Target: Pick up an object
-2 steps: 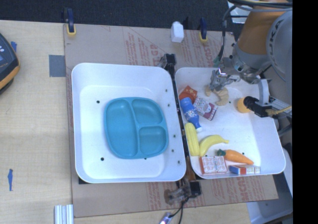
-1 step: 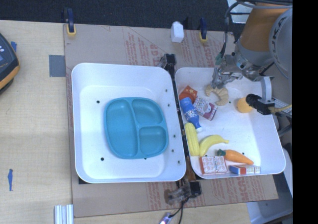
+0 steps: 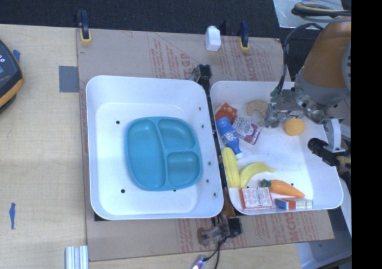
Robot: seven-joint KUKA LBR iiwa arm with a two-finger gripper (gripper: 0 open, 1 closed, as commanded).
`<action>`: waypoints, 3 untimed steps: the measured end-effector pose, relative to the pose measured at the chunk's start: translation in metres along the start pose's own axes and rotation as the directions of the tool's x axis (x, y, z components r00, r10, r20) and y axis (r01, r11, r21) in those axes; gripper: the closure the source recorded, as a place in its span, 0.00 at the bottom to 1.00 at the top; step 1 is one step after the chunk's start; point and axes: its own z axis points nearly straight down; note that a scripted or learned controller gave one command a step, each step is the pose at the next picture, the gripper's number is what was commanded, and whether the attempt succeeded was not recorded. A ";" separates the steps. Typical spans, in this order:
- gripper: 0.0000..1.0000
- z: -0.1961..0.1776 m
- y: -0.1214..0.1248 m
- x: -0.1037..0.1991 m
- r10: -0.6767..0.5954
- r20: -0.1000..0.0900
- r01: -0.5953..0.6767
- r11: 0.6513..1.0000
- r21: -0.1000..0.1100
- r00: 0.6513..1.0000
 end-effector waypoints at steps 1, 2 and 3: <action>1.00 0.013 0.066 0.042 -0.001 0.000 0.001 1.000 -0.001 1.000; 1.00 0.029 -0.001 0.027 0.000 0.000 0.000 1.000 0.001 1.000; 1.00 -0.033 -0.056 0.081 -0.002 -0.001 0.003 1.000 0.000 1.000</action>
